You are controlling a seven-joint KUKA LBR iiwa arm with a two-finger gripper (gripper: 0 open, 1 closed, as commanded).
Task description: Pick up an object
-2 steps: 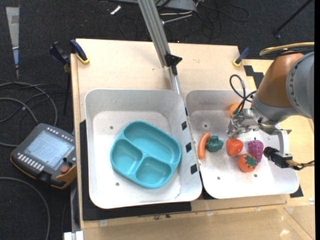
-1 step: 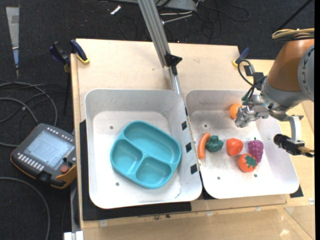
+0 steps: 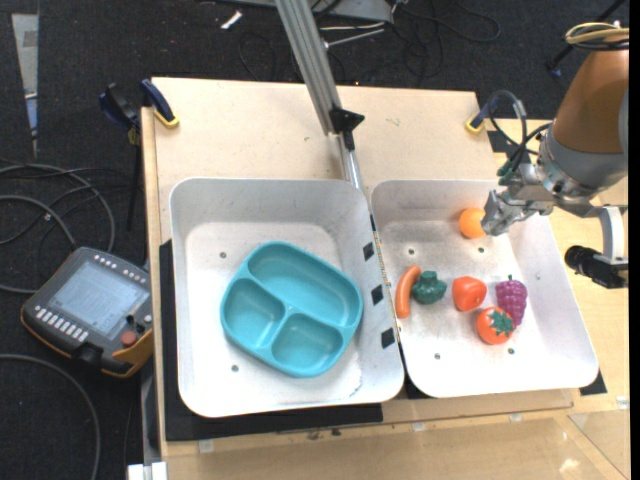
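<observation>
- A wooden bench (image 3: 250, 128) filled the middle of the frame, bearing two shallow white bins side by side.
- The left bin (image 3: 200, 218) held a turquoise tray (image 3: 290, 308) with three compartments, lying slightly tilted toward the lower centre.
- The right bin (image 3: 560, 318) held a scatter of toy food.
- An orange ball (image 3: 470, 223) sat in the upper part of the right bin.
- The arm (image 3: 595, 118) reached in from the upper right of the frame, grey with an orange section above the wrist.
- The gripper (image 3: 497, 220) hung low at the orange ball's right side, touching it or just beside it; contact could not be judged.
- Whether the fingers were spread or pressed together could not be told, as they appeared as one dark grey mass.
- Nothing was visibly pinched between them.
- A carrot (image 3: 405, 291) lay upright near the right bin's left wall.
- A green broccoli piece (image 3: 430, 288) rested just beside the carrot, to its right.
- A red pepper (image 3: 468, 293) sat to the right of the broccoli.
- A bunch of purple grapes (image 3: 511, 296) lay just right of the pepper.
- A tomato (image 3: 494, 326) with a green top sat just below the grapes and pepper.
- A handheld control pad (image 3: 90, 308) lay on the dark floor at the left of the frame, among cables.
- A metal pole (image 3: 310, 58) slanted from the top centre down to the gap between the bins.
</observation>
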